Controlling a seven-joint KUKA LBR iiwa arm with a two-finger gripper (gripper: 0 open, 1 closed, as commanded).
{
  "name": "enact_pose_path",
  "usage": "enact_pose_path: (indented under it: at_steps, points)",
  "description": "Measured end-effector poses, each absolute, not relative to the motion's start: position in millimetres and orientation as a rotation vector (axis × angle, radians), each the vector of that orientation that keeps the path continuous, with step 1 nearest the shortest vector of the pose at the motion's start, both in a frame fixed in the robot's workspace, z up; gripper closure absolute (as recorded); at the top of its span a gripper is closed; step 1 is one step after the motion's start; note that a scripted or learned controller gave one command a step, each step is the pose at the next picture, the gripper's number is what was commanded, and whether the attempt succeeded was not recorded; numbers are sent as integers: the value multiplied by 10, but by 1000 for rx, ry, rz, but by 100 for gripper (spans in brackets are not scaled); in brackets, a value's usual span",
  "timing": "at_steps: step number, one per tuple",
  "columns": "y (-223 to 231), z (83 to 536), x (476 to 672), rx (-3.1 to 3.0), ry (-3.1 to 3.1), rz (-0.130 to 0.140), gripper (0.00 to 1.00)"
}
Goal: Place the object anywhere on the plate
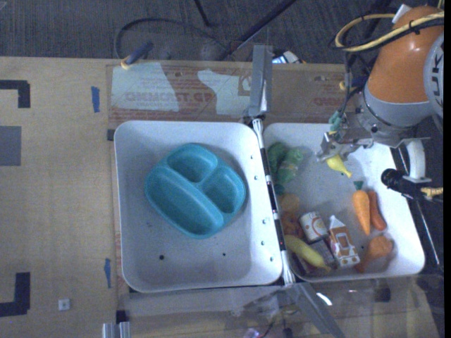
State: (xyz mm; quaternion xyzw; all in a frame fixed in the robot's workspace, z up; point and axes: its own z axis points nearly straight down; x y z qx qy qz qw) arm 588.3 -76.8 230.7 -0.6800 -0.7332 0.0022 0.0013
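A teal divided plate (196, 189) lies in the left white bin (134, 259), a little left of that bin's middle. My gripper (336, 153) hangs over the back of the right bin (409, 259), well to the right of the plate. A small yellow toy food piece (341, 165) sits at its fingertips, and the fingers appear closed on its upper end. The piece's lower tip points down and to the right. The orange and grey wrist hides the gripper's upper part.
The right bin also holds a green leafy toy (283, 160), a carrot (361, 211), a banana (304, 252), a small carton (340, 243), a can (312, 225) and several orange pieces. A metal divider (266, 189) separates the bins. Cables hang at the upper right.
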Motion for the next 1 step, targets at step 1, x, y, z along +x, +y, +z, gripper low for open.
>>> enact_pose_path:
  at_steps: [1]
  points:
    - [31,2022,5715,-2146,-2287,9,100]
